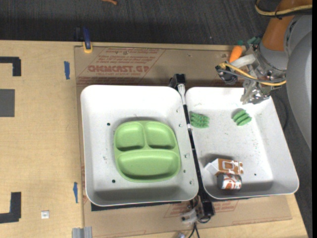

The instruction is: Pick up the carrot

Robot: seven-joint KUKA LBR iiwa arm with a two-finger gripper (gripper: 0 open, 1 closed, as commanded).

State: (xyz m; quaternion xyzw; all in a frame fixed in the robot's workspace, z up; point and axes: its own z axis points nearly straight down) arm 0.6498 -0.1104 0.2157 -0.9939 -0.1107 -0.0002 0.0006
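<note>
While arm reaches in from right, hand [255, 96] hangs over right bin [277, 148] far corner; cannot tell hand state; carrot [237, 50] shows by wrist, above bin's far edge, grip unclear; green tray [146, 150] in left bin [94, 133]; two green pieces [199, 120], carton [229, 174] in right bin.

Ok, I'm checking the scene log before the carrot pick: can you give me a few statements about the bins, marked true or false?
1. The green plate lies in the left bin. True.
2. The claw is over the left bin. False: it is at the far right corner of the right bin.
3. Two green pieces lie in the right bin. True.
4. The box lies on the plate. False: it lies at the near side of the right bin.
5. The carrot is on the plate. False: what looks like the carrot sits past the right bin's far edge.
</note>
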